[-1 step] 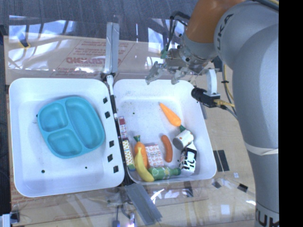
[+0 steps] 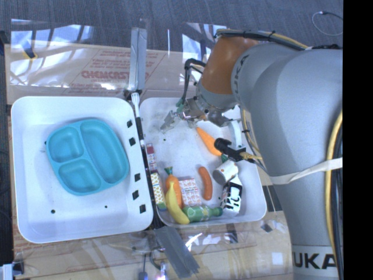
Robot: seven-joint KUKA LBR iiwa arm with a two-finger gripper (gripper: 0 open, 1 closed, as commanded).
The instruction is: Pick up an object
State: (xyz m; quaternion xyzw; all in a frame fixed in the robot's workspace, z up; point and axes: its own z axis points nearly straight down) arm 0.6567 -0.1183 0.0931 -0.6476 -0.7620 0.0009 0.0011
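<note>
My gripper (image 2: 173, 115) hangs over the far left part of the right bin (image 2: 250, 212), above bare white floor. It is open, with nothing between its fingers. An orange carrot (image 2: 207, 140) lies just to its right, under the wrist. Nearer the front lie a red sausage (image 2: 204, 182), a white cup (image 2: 226, 171) on its side and a black-and-white carton (image 2: 233, 199). A banana (image 2: 175, 203), an orange fruit (image 2: 172, 184), a pink-and-white packet (image 2: 189, 191) and a green vegetable (image 2: 201, 213) crowd the front left corner.
A blue divided plate (image 2: 87, 156) lies in the left bin (image 2: 35, 214). Two wrapped bars (image 2: 151, 156) (image 2: 156, 185) lie along the right bin's left wall. The grey arm (image 2: 291, 109) covers the right bin's right side.
</note>
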